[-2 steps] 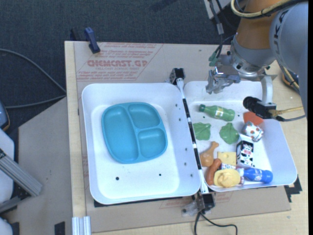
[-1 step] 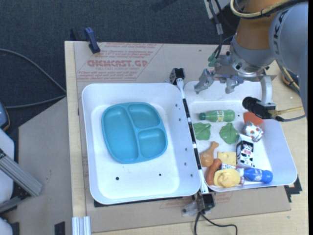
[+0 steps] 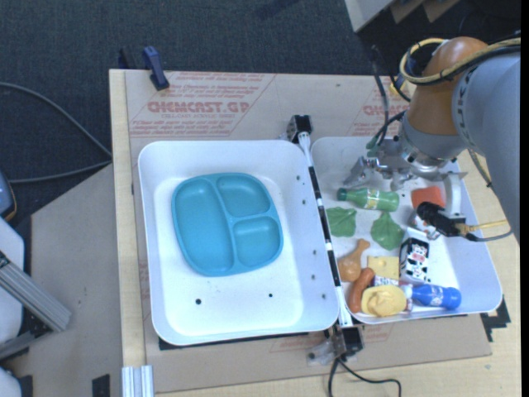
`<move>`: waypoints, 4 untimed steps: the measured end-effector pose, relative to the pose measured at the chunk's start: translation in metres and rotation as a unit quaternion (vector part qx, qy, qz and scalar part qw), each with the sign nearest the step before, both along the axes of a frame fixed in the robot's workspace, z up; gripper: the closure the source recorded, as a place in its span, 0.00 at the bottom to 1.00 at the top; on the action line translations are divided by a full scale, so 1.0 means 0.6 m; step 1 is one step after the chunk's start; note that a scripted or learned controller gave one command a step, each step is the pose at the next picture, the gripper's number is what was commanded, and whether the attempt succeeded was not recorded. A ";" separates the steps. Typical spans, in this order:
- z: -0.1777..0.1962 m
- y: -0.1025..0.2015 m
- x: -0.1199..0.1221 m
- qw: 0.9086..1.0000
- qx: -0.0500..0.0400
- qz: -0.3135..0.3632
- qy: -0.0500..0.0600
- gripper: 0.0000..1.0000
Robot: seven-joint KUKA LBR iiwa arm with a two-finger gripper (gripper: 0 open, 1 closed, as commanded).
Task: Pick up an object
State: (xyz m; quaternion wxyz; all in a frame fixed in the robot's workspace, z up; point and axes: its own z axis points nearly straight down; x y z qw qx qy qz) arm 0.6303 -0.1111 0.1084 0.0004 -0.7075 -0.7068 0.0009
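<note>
Grey arm's claw [image 3: 388, 168] hangs low over the right shallow white bin [image 3: 483, 263], directly above a green plastic bottle [image 3: 369, 197] lying on its side; whether the claw grips it, cannot tell. Left white bin [image 3: 157, 222] holds a blue sectioned plastic tray [image 3: 227, 222]. Green leaf-shaped toys [image 3: 340, 220] lie just below the bottle.

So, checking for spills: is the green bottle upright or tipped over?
Tipped over: the green bottle lies on its side in the right bin, under the gripper.
</note>
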 end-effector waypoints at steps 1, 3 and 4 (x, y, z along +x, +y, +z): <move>-0.040 0.027 -0.069 1.000 0.001 0.000 0.000 0.00; 0.125 0.132 0.050 1.000 -0.001 -0.003 0.018 1.00; 0.126 0.205 0.012 1.000 -0.005 -0.004 0.007 1.00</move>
